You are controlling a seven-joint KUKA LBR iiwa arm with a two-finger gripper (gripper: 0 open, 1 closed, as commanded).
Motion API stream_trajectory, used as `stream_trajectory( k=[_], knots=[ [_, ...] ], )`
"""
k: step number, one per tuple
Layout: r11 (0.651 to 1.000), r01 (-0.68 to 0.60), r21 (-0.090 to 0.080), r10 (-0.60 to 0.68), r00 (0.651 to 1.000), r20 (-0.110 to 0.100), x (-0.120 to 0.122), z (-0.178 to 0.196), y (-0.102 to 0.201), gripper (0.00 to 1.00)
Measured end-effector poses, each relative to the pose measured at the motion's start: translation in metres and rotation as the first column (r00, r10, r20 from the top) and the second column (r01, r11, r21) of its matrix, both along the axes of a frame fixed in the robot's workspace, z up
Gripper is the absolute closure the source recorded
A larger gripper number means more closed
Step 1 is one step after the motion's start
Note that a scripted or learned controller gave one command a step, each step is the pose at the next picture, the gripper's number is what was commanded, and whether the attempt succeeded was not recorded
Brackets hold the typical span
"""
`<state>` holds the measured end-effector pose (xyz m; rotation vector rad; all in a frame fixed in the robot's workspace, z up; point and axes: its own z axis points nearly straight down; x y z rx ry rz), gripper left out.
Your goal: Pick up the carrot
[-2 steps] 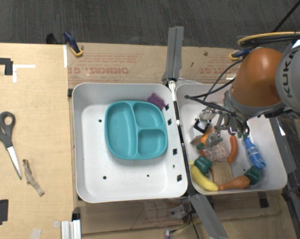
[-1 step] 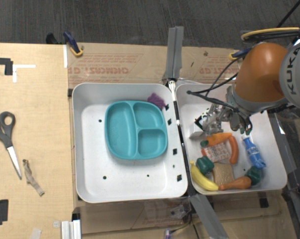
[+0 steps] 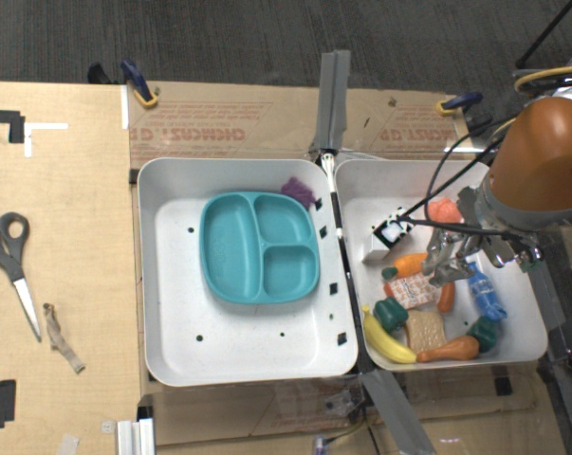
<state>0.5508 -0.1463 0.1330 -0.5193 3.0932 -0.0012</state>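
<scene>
Currently the carrot (image 3: 411, 264) lies in the right bin (image 3: 523, 349), just beside the end effector (image 3: 444, 265); whether anything is pinched cannot be told. Judged light, rigid, smooth plastic, likely slippery; best gripped across its thick orange middle, clear of neighbouring food.
</scene>
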Motion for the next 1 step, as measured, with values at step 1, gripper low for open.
stream_trajectory(
  k=[1],
  knots=[
    [1.0,0.0,0.0,0.0,1.0,0.0,0.0,0.0,0.0001,0.0]
  ],
)
